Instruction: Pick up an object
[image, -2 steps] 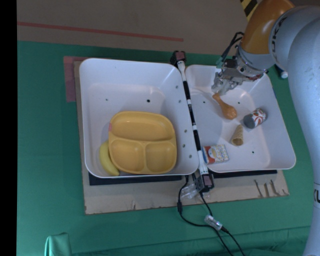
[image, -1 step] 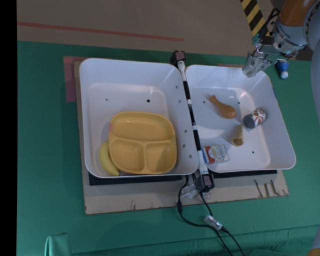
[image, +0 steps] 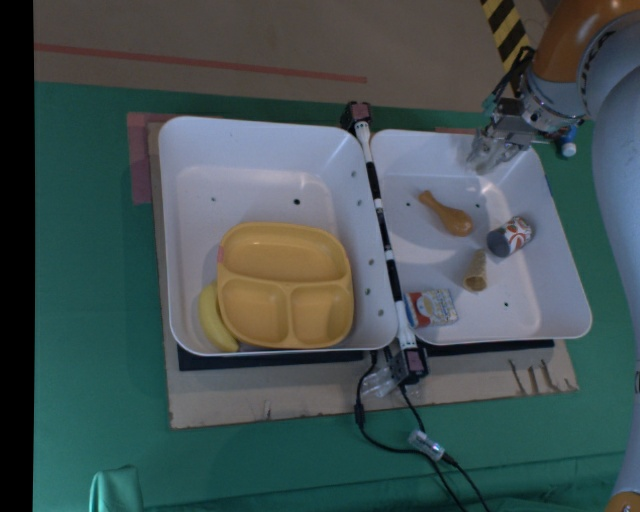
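The arm (image: 600, 60) enters from the upper right and is cut off by the top and right edges; only its orange band, wrist and a grey link down the right side are visible. The fingers (image: 487, 152) point down over the far edge of the right bin (image: 560, 300). They are small and partly blurred against the bin rim; they appear narrowly spread, with nothing between them.

Right bin contents: a tan drumstick-shaped toy (image: 446, 213) lies near the centre, well below and slightly left of the fingers. A small blue, white and red can (image: 510, 236) lies on its side just right of the drumstick, apart from it. A tan cone-shaped piece (image: 476, 271) sits below the can; its exact form is hard to make out. A small flat printed packet (image: 432, 307) lies near the bin's near-left corner, farthest from the fingers; its print is illegible.

Left bin (image: 190, 160) contents: a yellow compartment tray (image: 285, 285) lies in the near half, and a banana (image: 214, 319) lies just beside its left edge, partly tucked against the bin wall.

Between the bins runs a black-and-white strip (image: 378, 205). Cables (image: 400, 420) trail from its near end across the green desk (image: 90, 300) and are cut off at the bottom edge.
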